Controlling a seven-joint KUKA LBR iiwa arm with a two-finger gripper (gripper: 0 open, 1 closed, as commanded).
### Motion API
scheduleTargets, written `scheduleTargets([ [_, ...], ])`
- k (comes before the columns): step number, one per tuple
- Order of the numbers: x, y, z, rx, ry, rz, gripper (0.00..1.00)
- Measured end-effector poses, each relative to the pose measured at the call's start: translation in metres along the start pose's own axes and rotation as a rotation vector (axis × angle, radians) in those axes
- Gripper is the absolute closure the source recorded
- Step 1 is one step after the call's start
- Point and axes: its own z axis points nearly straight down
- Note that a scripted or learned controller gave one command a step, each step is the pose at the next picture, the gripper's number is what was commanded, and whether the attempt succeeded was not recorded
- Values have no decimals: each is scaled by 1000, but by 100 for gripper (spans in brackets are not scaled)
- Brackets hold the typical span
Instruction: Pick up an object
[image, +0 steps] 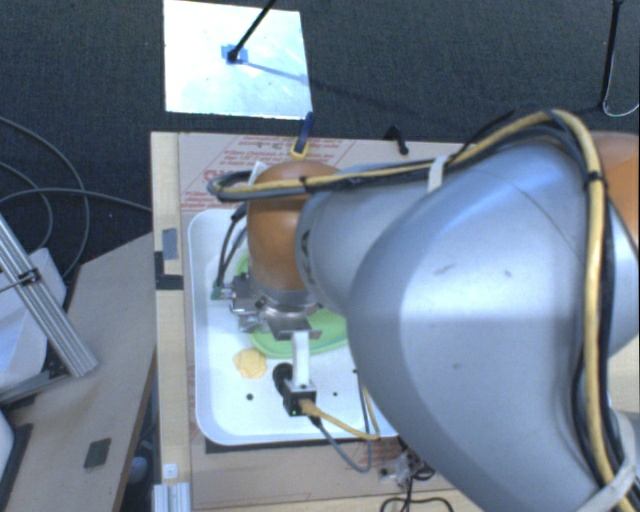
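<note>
My gripper (268, 316) hangs low over the left white bin (213, 402), under the orange band of the wrist. Directly beneath and to its right lies a flat lime-green object (318, 334), partly covered by the gripper. A small pale yellow lump (250, 363) rests on the bin floor just to the lower left of the gripper, apart from it. A sliver of green (216, 292) shows at the gripper's left side. The grey arm hides the right part of this bin and the other bin.
The bin sits on cardboard with red print (262, 154). A shiny sheet (236, 60) lies beyond the bench at the back. An aluminium frame (42, 304) and cables stand to the left, outside the bin.
</note>
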Motion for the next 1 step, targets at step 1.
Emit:
scheduleTargets([
  [1, -5, -45, -90, -4, 6, -5, 100],
])
